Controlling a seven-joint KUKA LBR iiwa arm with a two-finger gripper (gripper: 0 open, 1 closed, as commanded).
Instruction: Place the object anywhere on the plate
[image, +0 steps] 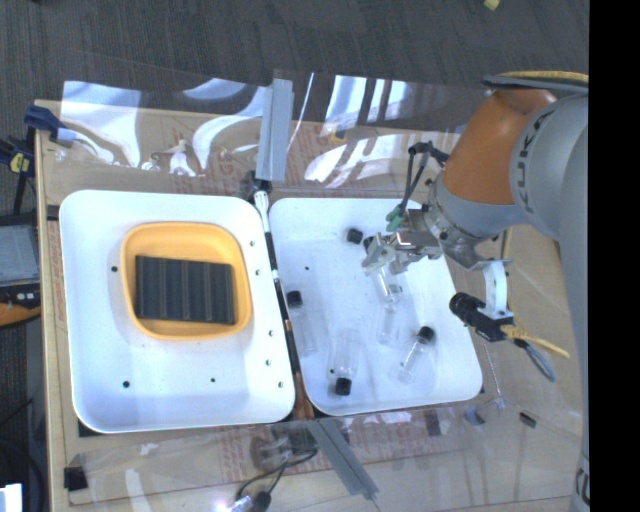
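Observation:
A yellow plate (185, 247) with a dark ridged middle sits in the left bin (90, 380). Several clear vials with black caps lie in the right bin (325, 240): one at the front (345, 362), one toward the front right (412, 355), and one in the middle (388, 318). My gripper (386, 260) hangs over the upper middle of the right bin, just above the middle vial and well to the right of the plate. Whether it touches that vial is unclear.
Loose black caps lie at the right bin's upper middle (354, 236) and by its left wall (294, 298). A metal divider rail (272, 130) stands behind the bins. The grey arm with its orange band (490, 150) covers the right bin's far right corner.

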